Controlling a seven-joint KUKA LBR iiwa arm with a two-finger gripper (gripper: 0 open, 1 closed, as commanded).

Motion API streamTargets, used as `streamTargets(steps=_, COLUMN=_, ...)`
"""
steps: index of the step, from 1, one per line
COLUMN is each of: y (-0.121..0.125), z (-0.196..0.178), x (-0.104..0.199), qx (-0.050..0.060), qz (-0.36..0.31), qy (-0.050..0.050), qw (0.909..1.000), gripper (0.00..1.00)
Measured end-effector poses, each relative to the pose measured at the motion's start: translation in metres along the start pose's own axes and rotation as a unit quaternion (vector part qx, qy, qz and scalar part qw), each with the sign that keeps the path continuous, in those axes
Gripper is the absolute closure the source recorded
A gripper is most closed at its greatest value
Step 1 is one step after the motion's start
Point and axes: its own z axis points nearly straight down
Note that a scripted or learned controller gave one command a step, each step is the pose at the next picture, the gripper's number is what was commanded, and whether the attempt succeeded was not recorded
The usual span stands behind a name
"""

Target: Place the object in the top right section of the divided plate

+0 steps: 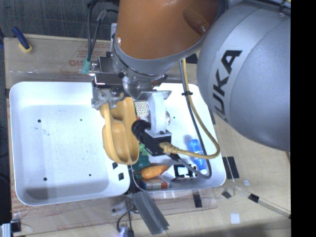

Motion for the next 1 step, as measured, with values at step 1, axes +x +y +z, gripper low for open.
streamTargets(steps=1, y=-0.0009, z=-0.0067, x=0.0027, qx=0.004, qz=-0.006, qy=-0.002, qw=1.0000, gripper=1.00)
